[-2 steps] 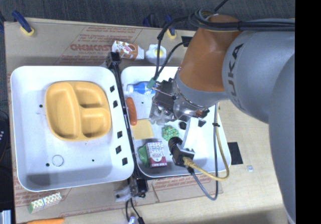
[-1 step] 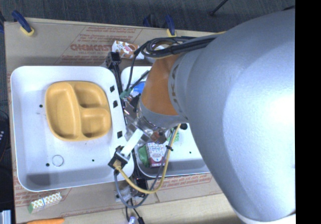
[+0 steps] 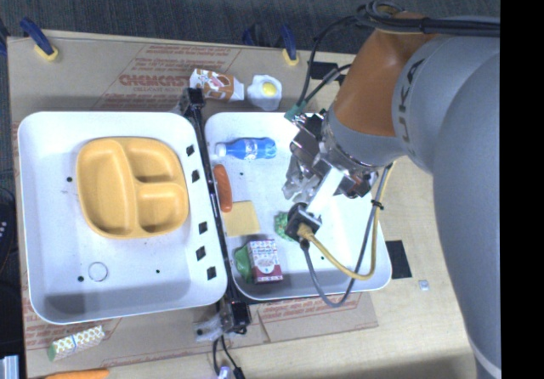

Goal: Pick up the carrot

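Two shallow white bins are sitting side by side, and we are looking at the left bin [image 3: 25,199] taken up mostly by a yellow divided tray [image 3: 132,184], with bare floor showing along its lower edge. The grey arm [image 3: 425,97] is reaching in over the right bin [image 3: 255,118] and covering its right half. The gripper [image 3: 297,182] is hanging above the middle of that bin; we cannot tell whether it is open or closed, and we are seeing nothing held in it.

A blue bottle [image 3: 246,149] is lying on its side near the far wall. A red-and-white carton [image 3: 266,260] is lying by the near wall, and a flat yellow slice [image 3: 242,217] is lying just above it. The carrot [image 3: 223,188] is lying just beside the right bin's left wall, its long axis running almost parallel to that wall, far to near. Its near end is lying next to the slice's corner, its far end below the bottle. We are finding open white floor between the carrot and the gripper.
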Available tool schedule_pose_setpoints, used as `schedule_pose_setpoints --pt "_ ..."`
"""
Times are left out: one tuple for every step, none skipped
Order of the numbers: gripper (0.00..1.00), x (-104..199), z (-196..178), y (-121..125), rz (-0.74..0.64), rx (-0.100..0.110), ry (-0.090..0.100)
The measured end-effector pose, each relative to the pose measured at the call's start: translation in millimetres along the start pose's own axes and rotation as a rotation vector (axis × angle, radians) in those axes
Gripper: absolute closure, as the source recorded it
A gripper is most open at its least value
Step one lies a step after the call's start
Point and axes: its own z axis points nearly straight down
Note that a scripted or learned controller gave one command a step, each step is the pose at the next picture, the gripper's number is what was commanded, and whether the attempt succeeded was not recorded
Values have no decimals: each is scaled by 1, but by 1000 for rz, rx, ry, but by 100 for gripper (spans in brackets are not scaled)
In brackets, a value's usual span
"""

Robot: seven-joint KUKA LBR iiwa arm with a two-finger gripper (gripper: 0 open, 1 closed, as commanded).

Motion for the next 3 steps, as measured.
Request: schedule_pose_setpoints --pt "100 21 71 -47 -87 4 -2" --pt "0 21 71 -47 -87 3 -2" --pt "0 40 100 1 -65 2 -2"
